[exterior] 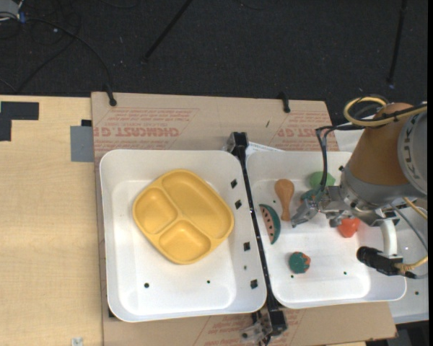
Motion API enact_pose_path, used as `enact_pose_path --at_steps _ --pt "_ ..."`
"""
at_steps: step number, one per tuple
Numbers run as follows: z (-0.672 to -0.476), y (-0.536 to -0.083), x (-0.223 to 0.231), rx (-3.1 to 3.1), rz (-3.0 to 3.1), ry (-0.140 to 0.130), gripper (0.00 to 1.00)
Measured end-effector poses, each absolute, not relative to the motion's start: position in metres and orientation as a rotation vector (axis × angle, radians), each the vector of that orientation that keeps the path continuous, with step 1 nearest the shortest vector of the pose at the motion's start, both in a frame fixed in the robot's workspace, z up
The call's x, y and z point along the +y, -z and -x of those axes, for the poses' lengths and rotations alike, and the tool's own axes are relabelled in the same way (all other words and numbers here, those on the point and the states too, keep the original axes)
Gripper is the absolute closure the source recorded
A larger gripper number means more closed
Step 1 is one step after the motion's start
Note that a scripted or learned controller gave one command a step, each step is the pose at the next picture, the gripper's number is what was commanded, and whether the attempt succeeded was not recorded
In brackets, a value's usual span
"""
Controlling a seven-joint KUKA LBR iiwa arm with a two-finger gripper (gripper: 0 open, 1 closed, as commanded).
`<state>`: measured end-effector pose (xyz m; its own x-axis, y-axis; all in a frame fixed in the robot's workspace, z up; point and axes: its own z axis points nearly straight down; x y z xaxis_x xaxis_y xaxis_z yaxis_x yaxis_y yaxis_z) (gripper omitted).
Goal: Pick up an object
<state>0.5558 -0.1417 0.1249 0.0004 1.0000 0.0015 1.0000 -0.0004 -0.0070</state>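
Camera view — fingers (304, 213) low beside wooden spoon (284, 195), right bin (332, 294).

The arm (411, 153) is clad in grey casing, with a broad orange band (379, 146) fitted just above the wrist. A yellow cable loop (366, 107) is seen above the orange band, and a dark cable is routed down beside it. Below the band, the gripper (312, 209) is built of grey metal parts.
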Motion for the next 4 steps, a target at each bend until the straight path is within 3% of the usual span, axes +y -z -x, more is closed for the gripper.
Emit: enact_pose_path --at_steps 1,2,4 --pt "-0.555 -0.086 -0.141 -2.218 2.220 -0.004 0.00" --pt "-0.556 -0.098 -0.142 -2.215 2.223 -0.003 1.00" --pt "-0.570 -0.208 -0.153 -2.225 2.223 0.002 1.00"
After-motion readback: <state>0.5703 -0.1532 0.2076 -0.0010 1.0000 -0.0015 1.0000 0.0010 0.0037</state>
